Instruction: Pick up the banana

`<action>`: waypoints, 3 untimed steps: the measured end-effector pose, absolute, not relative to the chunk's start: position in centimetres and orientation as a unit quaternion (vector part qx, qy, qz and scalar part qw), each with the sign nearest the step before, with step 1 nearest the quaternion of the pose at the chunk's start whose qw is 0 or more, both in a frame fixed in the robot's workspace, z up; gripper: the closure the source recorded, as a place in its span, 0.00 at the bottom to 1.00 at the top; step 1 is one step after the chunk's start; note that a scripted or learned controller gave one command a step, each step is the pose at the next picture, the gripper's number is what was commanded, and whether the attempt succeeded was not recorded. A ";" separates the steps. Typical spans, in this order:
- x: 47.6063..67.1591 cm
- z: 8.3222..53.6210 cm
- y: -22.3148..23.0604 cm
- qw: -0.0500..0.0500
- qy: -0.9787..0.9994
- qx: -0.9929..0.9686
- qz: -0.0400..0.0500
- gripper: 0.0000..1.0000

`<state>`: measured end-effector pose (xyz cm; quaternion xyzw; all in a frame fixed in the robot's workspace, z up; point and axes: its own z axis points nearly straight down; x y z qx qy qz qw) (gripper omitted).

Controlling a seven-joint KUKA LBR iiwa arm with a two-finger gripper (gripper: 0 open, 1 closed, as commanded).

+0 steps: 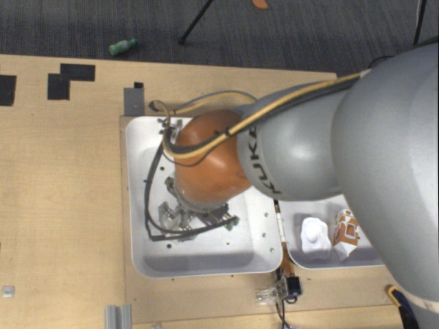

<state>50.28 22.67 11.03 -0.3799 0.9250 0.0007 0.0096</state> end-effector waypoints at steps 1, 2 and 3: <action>50.4 12.1 22.8 0.012 0.925 -0.380 0.002 1.00; 49.8 9.0 22.9 0.007 0.828 -0.561 0.000 1.00; 48.9 8.9 23.1 0.009 0.583 -0.812 -0.001 1.00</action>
